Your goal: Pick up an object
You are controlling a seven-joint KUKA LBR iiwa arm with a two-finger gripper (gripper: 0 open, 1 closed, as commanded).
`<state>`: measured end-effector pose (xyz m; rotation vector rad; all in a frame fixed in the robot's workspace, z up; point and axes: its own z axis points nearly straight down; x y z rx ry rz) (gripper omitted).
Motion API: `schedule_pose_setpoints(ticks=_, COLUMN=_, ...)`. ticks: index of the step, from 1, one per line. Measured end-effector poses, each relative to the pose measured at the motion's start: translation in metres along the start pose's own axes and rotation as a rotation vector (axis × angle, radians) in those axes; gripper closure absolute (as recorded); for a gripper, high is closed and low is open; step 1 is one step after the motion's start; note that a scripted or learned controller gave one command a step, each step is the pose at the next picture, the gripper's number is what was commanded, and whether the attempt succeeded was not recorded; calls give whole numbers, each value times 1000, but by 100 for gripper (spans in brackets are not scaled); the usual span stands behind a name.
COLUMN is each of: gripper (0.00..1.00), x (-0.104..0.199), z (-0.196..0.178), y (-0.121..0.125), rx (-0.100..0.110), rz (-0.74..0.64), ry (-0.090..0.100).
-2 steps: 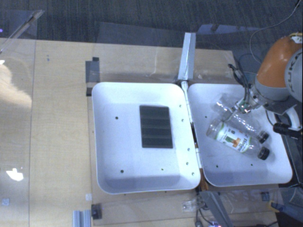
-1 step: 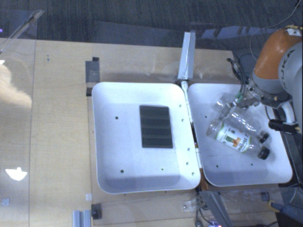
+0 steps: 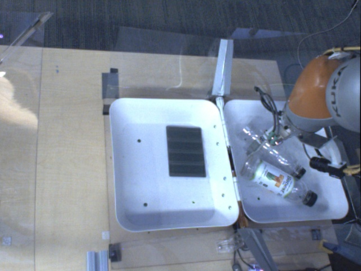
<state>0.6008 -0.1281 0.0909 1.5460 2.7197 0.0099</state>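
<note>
Bottle [image 3: 274, 179]: lying in right bin [image 3: 333, 208] — long axis slanting toward lower right.
Claw [image 3: 265, 141]: hovering just above-left of bottle; finger spread — cannot tell.
Left bin [image 3: 130, 151]: holding dark pad [image 3: 185, 151].

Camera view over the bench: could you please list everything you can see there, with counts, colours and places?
Shallow white plastic bins: two, white, side by side on the bench; left bin, right bin.
Dark ribbed rectangular block: one, dark grey, flat in the middle of the left bin.
Clear plastic bottle with white, green and orange label and black cap: one, lying on its side in the right bin.
Clear glass-like object: one, transparent, in the right bin just above the bottle; its shape is hard to make out.
Wooden bench top: one, light tan, under both bins.
Robot arm: one, grey with an orange band, over the right bin; gripper near the clear object.
</note>
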Motion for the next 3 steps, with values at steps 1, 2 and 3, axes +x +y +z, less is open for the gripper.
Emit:
schedule_pose_setpoints(ticks=1, gripper=0, x=-34, z=4, y=25, rx=6, rz=247, ry=3)
schedule_pose_setpoints(ticks=2, gripper=100, x=-35, z=-9, y=27, rx=3, rz=242, ry=0)
schedule_pose_setpoints(ticks=3, gripper=100, x=-9, z=-81, y=76, rx=12, rz=382, ry=5)
